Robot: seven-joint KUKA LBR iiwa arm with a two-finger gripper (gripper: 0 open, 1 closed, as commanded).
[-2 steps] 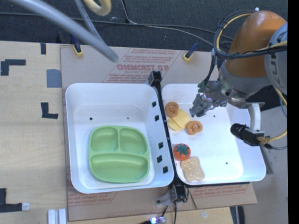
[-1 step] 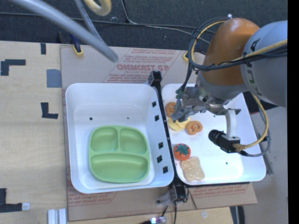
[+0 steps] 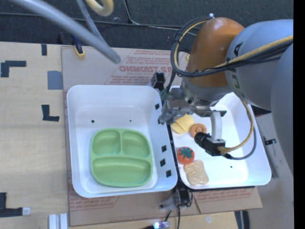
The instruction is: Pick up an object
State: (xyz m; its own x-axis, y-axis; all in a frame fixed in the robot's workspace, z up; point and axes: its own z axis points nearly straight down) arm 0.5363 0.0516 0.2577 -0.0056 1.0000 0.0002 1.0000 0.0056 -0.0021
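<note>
My tool (image 3: 183, 112) hangs low over the right bin (image 3: 257, 175), at its inner edge; whether it is spread or pressed together I cannot tell. Just below it lie a yellow piece (image 3: 182, 125) and a small orange ring (image 3: 198, 129); nearer the front, a red tomato toy (image 3: 186, 154) and a pale bread-like toy (image 3: 197, 172). The left bin (image 3: 78, 104) holds a green divided plate (image 3: 121, 157). Step, as I judge it: descent toward a grasp. Next: centre on the yellow piece, then close.
</note>
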